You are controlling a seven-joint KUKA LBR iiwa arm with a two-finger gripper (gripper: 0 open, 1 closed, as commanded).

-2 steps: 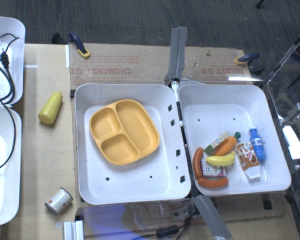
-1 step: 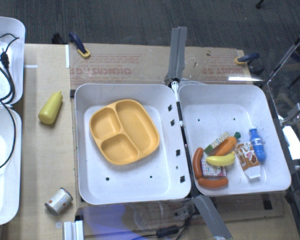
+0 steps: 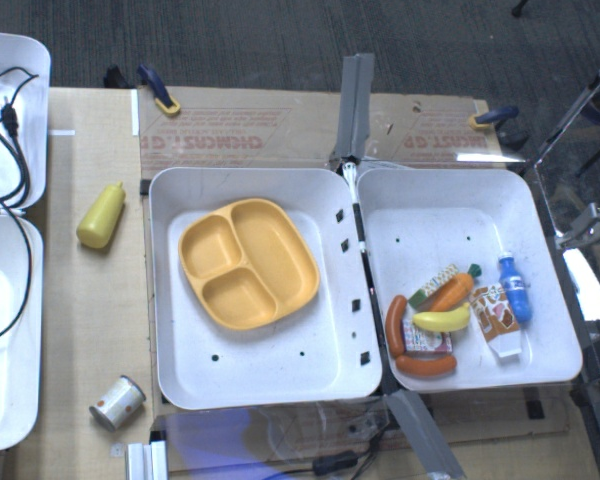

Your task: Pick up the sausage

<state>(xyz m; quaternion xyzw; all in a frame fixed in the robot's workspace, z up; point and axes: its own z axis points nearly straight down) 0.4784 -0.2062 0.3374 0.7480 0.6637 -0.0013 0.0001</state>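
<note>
From above, we see the sausage [image 3: 395, 325] lying upright along the left edge of a toy-food cluster in the right bin [image 3: 460, 203], touching a second sausage [image 3: 426, 365] below it. A banana [image 3: 441, 319], a carrot [image 3: 448, 291], a small carton [image 3: 497, 319] and a blue bottle [image 3: 513, 288] sit alongside. In the left bin [image 3: 170, 268] rests a yellow divided plate [image 3: 247, 262]. On the table [image 3: 90, 318], a mustard bottle [image 3: 101, 216] and a can [image 3: 117, 401] lie apart. We cannot tell the hand's state.
</note>
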